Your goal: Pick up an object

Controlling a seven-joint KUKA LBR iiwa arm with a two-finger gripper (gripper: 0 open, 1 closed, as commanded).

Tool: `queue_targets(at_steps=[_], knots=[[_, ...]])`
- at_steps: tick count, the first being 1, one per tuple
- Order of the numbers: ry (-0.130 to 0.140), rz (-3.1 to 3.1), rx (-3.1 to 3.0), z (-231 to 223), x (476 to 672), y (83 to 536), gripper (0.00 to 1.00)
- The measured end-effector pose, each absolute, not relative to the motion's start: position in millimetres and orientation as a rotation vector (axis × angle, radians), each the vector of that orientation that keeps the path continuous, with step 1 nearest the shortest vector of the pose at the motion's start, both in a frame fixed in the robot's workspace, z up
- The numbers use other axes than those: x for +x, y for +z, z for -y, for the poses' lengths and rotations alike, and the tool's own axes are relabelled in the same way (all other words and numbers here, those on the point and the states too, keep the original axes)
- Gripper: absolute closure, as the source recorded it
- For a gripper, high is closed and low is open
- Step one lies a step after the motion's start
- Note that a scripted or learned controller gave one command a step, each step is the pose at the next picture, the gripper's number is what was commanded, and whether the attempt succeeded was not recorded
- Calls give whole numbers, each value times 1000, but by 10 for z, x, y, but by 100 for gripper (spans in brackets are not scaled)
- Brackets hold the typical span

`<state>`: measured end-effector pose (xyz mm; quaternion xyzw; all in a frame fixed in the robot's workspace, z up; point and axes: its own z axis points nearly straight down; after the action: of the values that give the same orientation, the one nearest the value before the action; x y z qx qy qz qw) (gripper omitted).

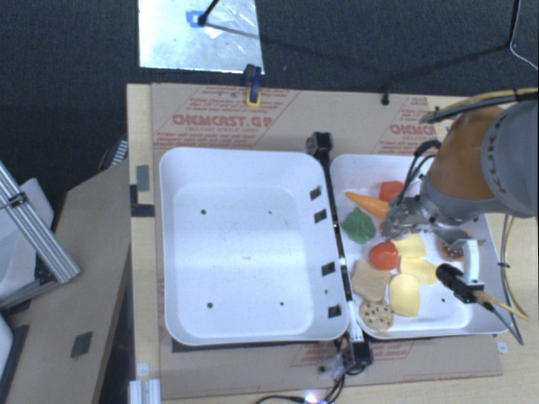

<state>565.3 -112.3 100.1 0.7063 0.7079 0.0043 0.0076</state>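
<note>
The right bin (425, 325) holds toy food: an orange carrot (365, 202), a green leafy piece (359, 225), a red tomato (384, 254), a second red piece (390, 190), yellow pieces (413, 268), a pale yellow lemon-like piece (404, 295), a tan bread slice (369, 281) and a cookie (376, 315). My gripper (397, 220) hangs low over the middle of this bin, just right of the carrot and above the tomato. The wrist hides its fingertips.
The left bin (181, 183) lies beside the right one, with a black divider strip (333, 225) between them. Both rest on a cardboard sheet (219, 116). A metal plate (200, 22) lies beyond the bench.
</note>
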Motion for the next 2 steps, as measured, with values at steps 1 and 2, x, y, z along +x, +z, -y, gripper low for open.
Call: queue_targets(at_steps=[1, 2], knots=[[13, -2214, 2209, 1122, 5650, 995, 0], [3, -2226, 2214, 928, 6037, 843, 0]])
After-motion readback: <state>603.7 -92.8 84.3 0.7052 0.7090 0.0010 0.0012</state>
